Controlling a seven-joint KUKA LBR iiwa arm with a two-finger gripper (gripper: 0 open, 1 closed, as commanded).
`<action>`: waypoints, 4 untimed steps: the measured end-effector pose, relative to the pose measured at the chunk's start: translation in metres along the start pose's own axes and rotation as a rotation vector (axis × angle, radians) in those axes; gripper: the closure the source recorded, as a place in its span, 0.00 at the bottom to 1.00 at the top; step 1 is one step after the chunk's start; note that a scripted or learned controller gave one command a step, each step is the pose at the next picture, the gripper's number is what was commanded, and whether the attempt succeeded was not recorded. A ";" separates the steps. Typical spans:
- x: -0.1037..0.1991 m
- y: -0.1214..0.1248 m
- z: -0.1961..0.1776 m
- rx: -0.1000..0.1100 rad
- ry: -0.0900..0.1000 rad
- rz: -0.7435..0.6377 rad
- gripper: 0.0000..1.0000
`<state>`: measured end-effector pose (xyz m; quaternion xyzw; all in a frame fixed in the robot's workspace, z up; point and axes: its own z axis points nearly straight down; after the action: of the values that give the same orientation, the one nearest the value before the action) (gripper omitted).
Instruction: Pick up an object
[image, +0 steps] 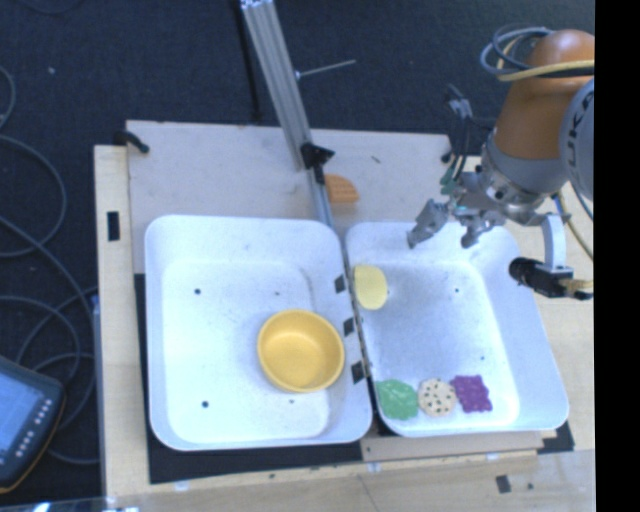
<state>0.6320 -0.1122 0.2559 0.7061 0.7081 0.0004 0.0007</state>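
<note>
My gripper (447, 230) hangs over the far edge of the right bin (520, 345), its two fingers spread apart with nothing between them. A pale yellow round piece (371, 287) lies at the right bin's left wall, below and to the left of the gripper. Along the near wall of that bin sit a green piece (397, 398), a chocolate-chip cookie (436, 396) and a purple piece (472, 393). A yellow bowl (300, 350) stands in the left bin (200, 320).
A metal pole (285, 95) slants from the top of the view down to the seam between the bins. An orange object (341, 189) lies on the bench behind the bins. A black fixture (540, 276) juts over the right bin's right rim.
</note>
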 end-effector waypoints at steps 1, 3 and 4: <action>0.000 0.000 0.000 0.000 0.000 0.000 0.00; -0.005 -0.008 0.118 0.006 -0.001 0.005 0.00; -0.007 -0.008 0.156 0.003 -0.001 0.006 0.00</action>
<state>0.6244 -0.1192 0.1003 0.7082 0.7060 -0.0011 0.0002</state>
